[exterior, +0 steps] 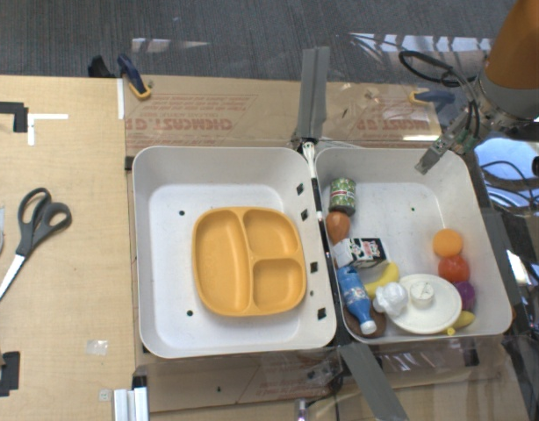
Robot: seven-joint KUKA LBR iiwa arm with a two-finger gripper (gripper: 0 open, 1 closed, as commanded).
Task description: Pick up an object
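You're looking down on two shallow white plastic bins, side by side. The left bin (pixel 155 235) holds one yellow three-compartment plastic tray (pixel 249 260), sitting about centre w/ bare floor all round it. The right bin (pixel 401 169) holds the pickable items, crowded along its left wall and near edge: a small green-labelled tin can (pixel 342 193), a brown egg-shaped object (pixel 338 225) just below it, a black-and-white carton (pixel 361 252), a blue-and-white plastic bottle (pixel 354 300) lying flat, a round white lidded dish (pixel 425 304), an orange ball (pixel 448 242) touching a red ball (pixel 454 268) by the right wall.

The two-finger gripper (pixel 449 142) hangs at the right bin's far right corner, over the rim, apart from every item; whether it's open or closed, can't tell.

Room: the bin's far half is bare floor, so approach from there looks easy. The orange ball prob. offers the cleanest grab; items against the left wall leave little space on the wall side.
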